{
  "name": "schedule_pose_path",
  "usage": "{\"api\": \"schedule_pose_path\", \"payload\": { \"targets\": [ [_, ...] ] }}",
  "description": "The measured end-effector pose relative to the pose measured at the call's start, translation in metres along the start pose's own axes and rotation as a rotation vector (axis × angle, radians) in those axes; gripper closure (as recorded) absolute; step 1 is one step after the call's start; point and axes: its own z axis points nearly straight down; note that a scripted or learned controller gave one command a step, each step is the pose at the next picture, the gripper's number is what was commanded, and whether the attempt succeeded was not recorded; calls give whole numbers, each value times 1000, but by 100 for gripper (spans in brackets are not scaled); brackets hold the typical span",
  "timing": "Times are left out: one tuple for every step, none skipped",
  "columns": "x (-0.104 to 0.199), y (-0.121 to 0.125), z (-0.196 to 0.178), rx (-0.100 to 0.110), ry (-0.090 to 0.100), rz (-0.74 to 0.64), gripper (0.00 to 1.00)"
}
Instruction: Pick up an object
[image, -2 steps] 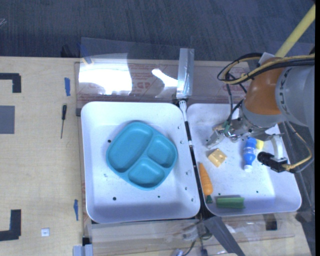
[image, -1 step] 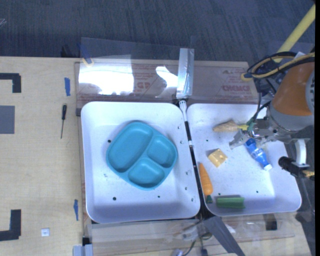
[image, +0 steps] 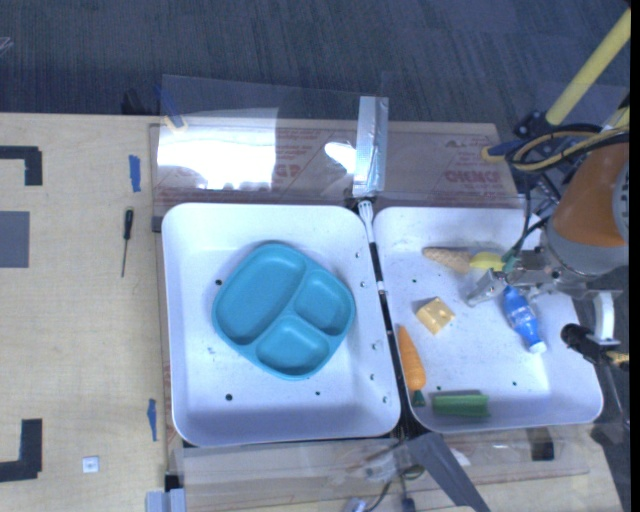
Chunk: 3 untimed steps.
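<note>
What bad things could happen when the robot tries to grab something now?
The gripper sits right among the bottle, the cone and a yellow thing, so it might pinch two at once or knock one away. The carrot lies against the bin wall, so that could be hard to grab.

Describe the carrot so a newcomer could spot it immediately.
Look in the right bin, the one without the blue plate. Along its left wall lies the carrot, just above the green block. It is the only long orange thing there.
</note>
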Motion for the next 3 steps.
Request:
{"api": "schedule_pose_path", "payload": {
  "targets": [
    [11,-23,0,1,2,96,0],
    [11,-20,-13,-5,1,96,100],
    [60,5,-105,-2,2,199,100]
  ]
}}
